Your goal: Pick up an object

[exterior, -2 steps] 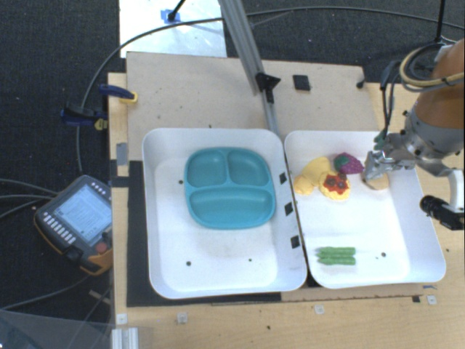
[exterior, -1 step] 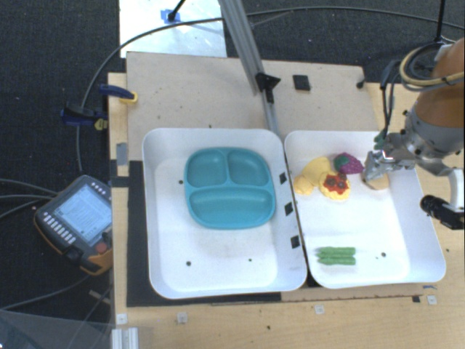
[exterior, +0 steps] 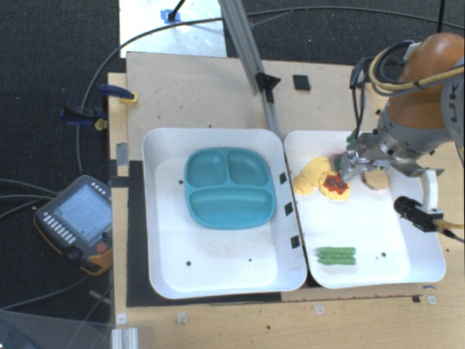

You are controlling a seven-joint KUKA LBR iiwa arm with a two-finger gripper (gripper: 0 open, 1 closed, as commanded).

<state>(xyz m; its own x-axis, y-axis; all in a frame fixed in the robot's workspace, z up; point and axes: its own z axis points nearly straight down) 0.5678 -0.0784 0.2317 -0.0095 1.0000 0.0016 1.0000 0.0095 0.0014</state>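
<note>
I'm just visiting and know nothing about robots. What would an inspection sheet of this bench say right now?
Surface: tan bench bearing left bin and right bin side by side.
Job's things: yellow piece, red-topped piece and beige piece in the right bin's far part; green beans near its front.
Clutter: teal divided plate in the left bin.
Grippers: gripper low over the red-topped piece; grip unclear.
Cables: black cables cross the dark floor.
Surroundings: handheld control pendant on the left; blue clamps at the bench edge.
</note>
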